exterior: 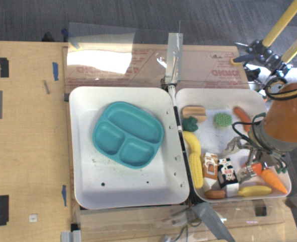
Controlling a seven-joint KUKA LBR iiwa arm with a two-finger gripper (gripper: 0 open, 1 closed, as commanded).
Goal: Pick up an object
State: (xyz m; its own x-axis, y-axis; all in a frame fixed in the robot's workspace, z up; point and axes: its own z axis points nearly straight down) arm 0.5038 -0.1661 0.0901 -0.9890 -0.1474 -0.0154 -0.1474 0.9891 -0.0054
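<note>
My gripper (241, 159) hangs low in the right bin (209, 97), under the arm's orange band (288, 121). It is open, and I see nothing between its fingers. Just left of it lie a black-and-white toy box (227, 172) and a small orange carton (210, 165). An orange carrot (273, 180) and a yellow banana (254, 190) lie just right of and below the gripper. Further left are a corn cob (195, 169) and a second yellow banana (191, 141).
A teal divided plate (128, 134) sits in the left bin (83, 185). At the back of the right bin lie a hot dog bun (194, 112), a dark green toy (190, 124), a light green round toy (222, 119) and a red sausage (242, 115). A brown sausage (215, 194) lies at the front rim.
</note>
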